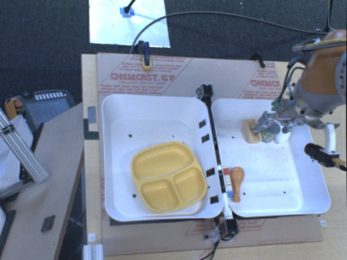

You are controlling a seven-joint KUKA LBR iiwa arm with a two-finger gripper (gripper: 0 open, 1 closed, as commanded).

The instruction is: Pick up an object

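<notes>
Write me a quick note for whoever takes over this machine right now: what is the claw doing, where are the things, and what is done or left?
Gripper: low in the right bin, at its far side, right over a tan object. Whether it has hold of anything cannot be told from this view.
Things: the tan object lies at the far side of the right bin, partly under the gripper. An orange drumstick-shaped toy lies near that bin's left wall. A yellow divided tray sits in the left bin.
Done: nothing is seen lifted.
Left: grasp one object and raise it.
</notes>
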